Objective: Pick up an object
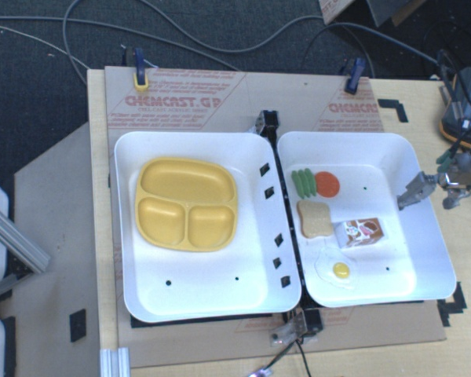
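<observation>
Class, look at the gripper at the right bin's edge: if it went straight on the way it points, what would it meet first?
The gripper points left and slightly down over the right bin. Going straight on, it would probably meet the small printed packet first, though its height above the bin is unclear.

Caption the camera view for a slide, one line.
Gripper poised at the right bin's edge, toy foods grouped inside; yellow divided plate in the left bin.
</observation>
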Robot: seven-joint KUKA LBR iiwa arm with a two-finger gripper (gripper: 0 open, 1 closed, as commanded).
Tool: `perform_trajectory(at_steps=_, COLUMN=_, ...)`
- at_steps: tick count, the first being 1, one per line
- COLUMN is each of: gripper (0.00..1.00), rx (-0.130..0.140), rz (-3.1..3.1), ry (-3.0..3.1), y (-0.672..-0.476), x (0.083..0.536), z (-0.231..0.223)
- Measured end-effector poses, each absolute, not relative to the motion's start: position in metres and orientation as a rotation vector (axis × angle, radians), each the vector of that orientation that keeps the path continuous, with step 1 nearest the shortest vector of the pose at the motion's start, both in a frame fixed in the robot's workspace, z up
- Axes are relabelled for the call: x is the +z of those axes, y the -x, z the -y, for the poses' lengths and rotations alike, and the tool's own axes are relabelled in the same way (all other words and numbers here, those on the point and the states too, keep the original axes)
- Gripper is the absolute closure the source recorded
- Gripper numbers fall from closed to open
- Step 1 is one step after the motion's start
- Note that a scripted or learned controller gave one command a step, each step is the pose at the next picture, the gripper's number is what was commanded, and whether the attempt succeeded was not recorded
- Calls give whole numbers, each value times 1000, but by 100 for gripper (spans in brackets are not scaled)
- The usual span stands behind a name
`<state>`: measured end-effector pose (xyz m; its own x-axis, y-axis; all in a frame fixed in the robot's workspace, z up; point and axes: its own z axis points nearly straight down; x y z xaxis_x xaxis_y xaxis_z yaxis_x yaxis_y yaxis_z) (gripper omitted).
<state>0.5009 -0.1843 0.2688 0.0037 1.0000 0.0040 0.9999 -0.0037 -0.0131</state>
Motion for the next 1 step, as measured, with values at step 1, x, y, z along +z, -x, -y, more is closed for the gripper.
perform_trajectory(at_steps=1, gripper=0, rx=0, rz=2221, ry=2220, y=-503, x=275, z=184)
